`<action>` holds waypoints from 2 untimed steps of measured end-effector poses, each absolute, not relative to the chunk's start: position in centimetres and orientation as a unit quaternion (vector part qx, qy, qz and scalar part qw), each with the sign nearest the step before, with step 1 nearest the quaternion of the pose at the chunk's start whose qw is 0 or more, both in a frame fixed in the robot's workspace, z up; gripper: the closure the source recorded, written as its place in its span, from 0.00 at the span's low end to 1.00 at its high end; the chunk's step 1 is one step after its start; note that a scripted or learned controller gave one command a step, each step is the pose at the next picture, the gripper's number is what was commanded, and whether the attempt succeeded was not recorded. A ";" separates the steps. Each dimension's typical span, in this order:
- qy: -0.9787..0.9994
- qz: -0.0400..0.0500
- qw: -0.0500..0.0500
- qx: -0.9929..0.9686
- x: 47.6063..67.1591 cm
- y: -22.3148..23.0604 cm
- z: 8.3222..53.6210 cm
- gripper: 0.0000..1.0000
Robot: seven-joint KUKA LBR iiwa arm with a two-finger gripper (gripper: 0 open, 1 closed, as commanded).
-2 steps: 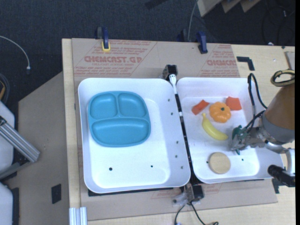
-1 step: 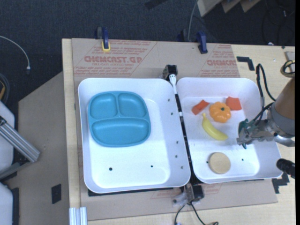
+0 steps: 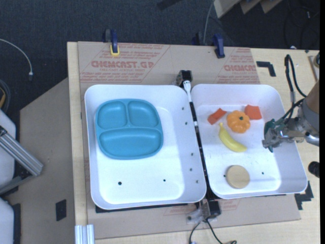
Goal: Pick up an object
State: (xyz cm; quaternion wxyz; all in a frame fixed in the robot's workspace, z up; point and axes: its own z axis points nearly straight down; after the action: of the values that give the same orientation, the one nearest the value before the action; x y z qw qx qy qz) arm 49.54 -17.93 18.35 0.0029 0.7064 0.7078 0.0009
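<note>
On the desk (image 3: 152,60), the left bin (image 3: 175,151) lies well away from the end effector (image 3: 270,138) and carries a blue divided plate (image 3: 130,128). The end effector sits over the right bin (image 3: 264,98) at its right wall; its opening cannot be told from here, possibly because of blur. Just to its left lie a yellow banana (image 3: 231,139), an orange pumpkin (image 3: 238,122), a tan round disc (image 3: 237,176) and two orange-red blocks (image 3: 253,112).

Dark blue-grey carpet (image 3: 61,14) surrounds the counter (image 3: 152,60), whose brown board is held by blue clamps (image 3: 112,38) at its far edge. Cables (image 3: 20,55) trail on the floor at left.
</note>
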 end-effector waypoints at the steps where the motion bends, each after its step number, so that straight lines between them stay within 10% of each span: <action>1: 0.708 0.001 0.003 0.707 49.7 -18.0 21.4 1.00; 2: 0.709 0.000 -0.001 0.705 51.0 -13.3 20.6 1.00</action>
State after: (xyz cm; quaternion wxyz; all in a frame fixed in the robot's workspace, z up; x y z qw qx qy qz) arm 50.96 -13.26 20.61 -0.0010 0.7054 0.7088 0.0000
